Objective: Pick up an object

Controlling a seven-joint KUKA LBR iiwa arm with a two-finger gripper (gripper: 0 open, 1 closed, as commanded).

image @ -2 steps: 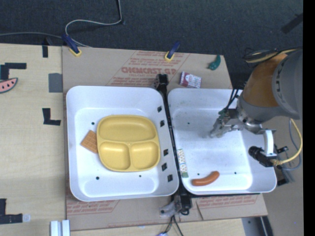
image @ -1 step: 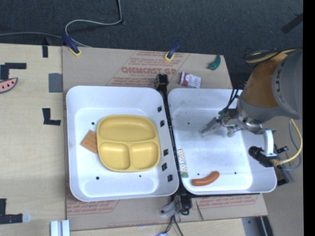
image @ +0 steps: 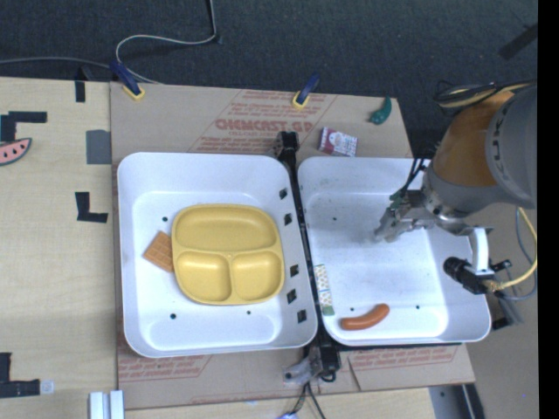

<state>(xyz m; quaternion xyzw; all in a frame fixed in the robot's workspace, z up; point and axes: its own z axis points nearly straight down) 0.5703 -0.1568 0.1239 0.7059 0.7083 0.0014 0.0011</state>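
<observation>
The small orange-brown sausage (image: 364, 318) lies low in the right white plastic bin (image: 349, 182), lower centre-right of the frame. A tan cracker-like piece (image: 159, 251) is half hidden under the yellow divided plate (image: 229, 253) in the left bin (image: 140, 182). The grey arm leans in from the right edge, its jaws (image: 390, 226) near the bin floor, well above the sausage.

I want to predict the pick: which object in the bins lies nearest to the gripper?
The orange sausage, in the right bin under the gripper; the yellow plate and brown cracker lie in the left bin.
</observation>
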